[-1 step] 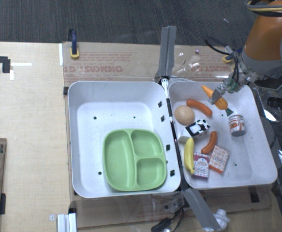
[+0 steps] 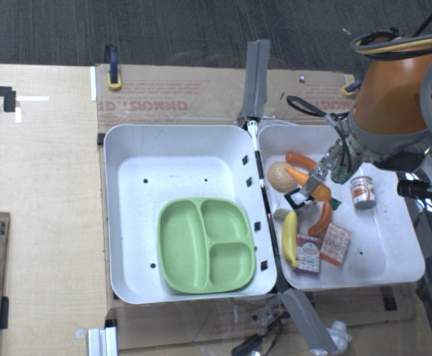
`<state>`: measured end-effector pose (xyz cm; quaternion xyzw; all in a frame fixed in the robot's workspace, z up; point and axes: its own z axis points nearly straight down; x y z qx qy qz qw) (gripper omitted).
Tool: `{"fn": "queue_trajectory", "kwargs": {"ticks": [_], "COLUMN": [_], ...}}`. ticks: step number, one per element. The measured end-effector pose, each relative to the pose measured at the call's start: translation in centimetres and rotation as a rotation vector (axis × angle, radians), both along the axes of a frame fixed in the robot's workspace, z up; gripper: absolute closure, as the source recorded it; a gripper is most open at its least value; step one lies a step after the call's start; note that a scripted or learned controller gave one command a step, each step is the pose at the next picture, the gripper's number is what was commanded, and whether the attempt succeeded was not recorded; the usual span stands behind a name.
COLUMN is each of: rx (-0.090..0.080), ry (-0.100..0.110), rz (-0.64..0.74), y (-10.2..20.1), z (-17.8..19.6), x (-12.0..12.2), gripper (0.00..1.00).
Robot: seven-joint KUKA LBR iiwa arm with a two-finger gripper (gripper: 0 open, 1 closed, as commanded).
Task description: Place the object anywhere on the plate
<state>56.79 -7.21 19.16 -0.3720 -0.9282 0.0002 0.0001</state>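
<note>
Camera view, and I'll place everything off the green three-compartment plastic plate (image 2: 207,245). It lies flat toward the front of the left white bin (image 2: 127,199) with nothing on it, so the drop spot is wide open.

The grey arm with the orange band (image 2: 393,99) reaches in from the right, and its end effector (image 2: 310,191) sits low over the pile in the right white bin (image 2: 393,265), just right of the plate across the bin walls. There's an orange carrot-shaped piece (image 2: 316,189) right at the dark fingertips, and my guess is that's the object it's going for, but I honestly can't tell how the fingers stand or if anything's gripped.

Around it things are tight: a tan egg-shaped thing (image 2: 278,176) just left of the tip, an orange-red sausage-like piece (image 2: 301,159) behind, another curved one (image 2: 321,219) in front, a yellow banana (image 2: 290,236) nearest the plate, two small red-and-white boxes (image 2: 321,249), and a small red-labelled can (image 2: 362,192) further right.

The two bin walls and the grey divider post (image 2: 256,80) stand between pile and plate, so I'd say whatever gets picked needs a lift over them.
</note>
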Motion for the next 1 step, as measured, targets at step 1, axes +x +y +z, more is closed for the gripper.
{"fn": "queue_trajectory", "kwargs": {"ticks": [1], "rx": [-0.001], "ry": [-0.002], "rz": [0.160], "y": [0.83], "z": [0.00], "x": [2.76], "gripper": [1.00]}}
